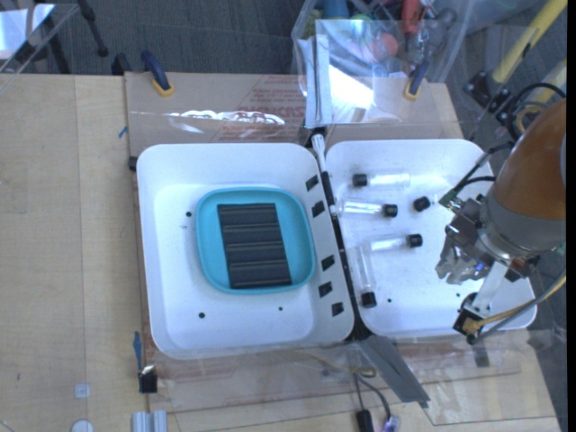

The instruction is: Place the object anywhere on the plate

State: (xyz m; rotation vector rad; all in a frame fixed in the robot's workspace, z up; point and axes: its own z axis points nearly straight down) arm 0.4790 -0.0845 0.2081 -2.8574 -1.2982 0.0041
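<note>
The camera view looked down on two white bins on the bench. The left bin (162,241) held one teal plate (209,241) at its centre, with a dark ribbed slab (252,244) lying on the plate. The right bin (405,322) held the objects: four clear vials with black caps, and one loose black cap (421,203) at about 1 o'clock in that bin. One vial (382,180) lay at 12 o'clock, a second (367,209) just below it, a third (394,242) near the centre, and the fourth (364,277) at 8 o'clock beside the divider.

The hand (461,264) hung over the right bin's 3 o'clock side, apart from every vial; whether it was spread or pressed together I could not tell (cables and wrist clutter hid it). No object was seen in it.

For the pick, I judged the centre vial the nearest target. It looked likely to roll, so closing across its narrow width should serve best, then carrying it toward 9 o'clock to the plate.
</note>
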